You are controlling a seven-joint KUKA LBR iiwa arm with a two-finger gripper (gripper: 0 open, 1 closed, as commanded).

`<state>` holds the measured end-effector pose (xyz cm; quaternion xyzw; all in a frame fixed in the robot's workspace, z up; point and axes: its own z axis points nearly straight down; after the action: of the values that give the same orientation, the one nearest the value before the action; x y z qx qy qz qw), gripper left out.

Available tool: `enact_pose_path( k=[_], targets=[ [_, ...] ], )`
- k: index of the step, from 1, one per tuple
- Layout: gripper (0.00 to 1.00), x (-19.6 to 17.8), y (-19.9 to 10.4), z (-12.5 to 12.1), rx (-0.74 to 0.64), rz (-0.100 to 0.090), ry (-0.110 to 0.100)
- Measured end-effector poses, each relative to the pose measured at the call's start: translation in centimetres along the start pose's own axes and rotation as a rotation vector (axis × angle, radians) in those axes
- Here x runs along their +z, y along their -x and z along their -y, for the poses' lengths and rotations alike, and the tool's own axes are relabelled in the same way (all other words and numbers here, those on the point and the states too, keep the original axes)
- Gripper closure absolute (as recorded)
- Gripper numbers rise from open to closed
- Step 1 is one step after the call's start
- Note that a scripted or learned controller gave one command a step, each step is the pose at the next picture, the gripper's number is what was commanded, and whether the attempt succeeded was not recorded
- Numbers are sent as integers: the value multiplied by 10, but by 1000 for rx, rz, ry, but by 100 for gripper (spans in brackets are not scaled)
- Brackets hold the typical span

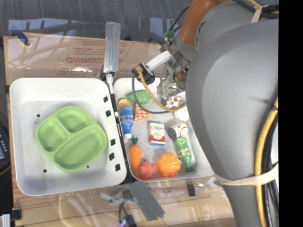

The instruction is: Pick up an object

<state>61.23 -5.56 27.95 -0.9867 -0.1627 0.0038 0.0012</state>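
Filling the right half of the frame, we see the grey arm (236,93), closest to the lens, with its orange band at the top centre-right. Its gripper (169,82) sits over the upper part of the right bin (124,85), above a small white piece with red spots (173,100); we cannot tell how its fingers stand.

In the right bin we note: a leafy green item (138,97) at the upper left, a blue-and-white bottle (126,120) along the left wall, a small carton (156,133) near the centre, and a green bottle (184,152) to its right. Along the lower edge lie a carrot (135,157), a reddish fruit (147,170) touching it, and an orange pumpkin-shaped piece (169,164) just beside.

We log the left bin (23,91) holding a green divided plate (71,137), centre left. Both bins rest on the tabletop (57,56).
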Motion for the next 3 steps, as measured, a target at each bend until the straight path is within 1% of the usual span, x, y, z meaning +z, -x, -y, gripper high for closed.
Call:
enact_pose_path(
  k=[1, 2, 3],
  targets=[
    [100, 70, -19, -51, 48, 6, -4],
    [100, 70, -24, -40, 116, 5, -5],
    [100, 57, -25, -6, 119, 4, -4]
  ],
)
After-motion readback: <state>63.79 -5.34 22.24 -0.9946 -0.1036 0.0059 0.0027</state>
